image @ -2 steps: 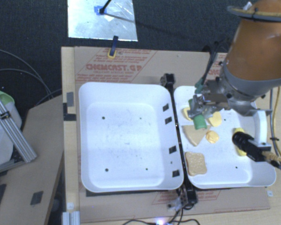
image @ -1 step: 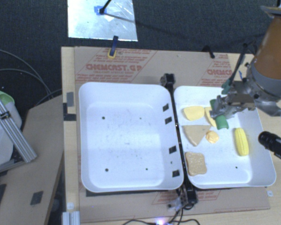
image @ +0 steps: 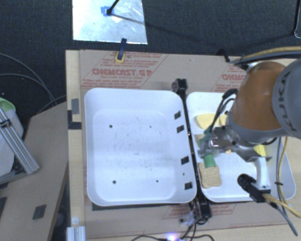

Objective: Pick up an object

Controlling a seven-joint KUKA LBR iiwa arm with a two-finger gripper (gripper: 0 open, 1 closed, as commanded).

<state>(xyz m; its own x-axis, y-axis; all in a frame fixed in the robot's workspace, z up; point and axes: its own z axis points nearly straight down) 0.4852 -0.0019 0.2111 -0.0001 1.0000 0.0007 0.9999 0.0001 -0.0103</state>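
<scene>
The arm (image: 261, 99), with its orange band, stands nearest the lens and covers much of the right bin (image: 230, 191). The tool (image: 207, 144) sits low over that bin's left side. We cannot tell how far it is open, nor whether it grips anything. A green piece (image: 209, 160) lies just on the tool's near side, touching a tan block (image: 211, 176). A yellow piece (image: 204, 119) lies just beyond the tool. The left bin (image: 135, 149) adjoins on the counter (image: 155, 67).

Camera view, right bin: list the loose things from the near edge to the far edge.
Tan sponge-like block → green object → pale yellow piece.
</scene>
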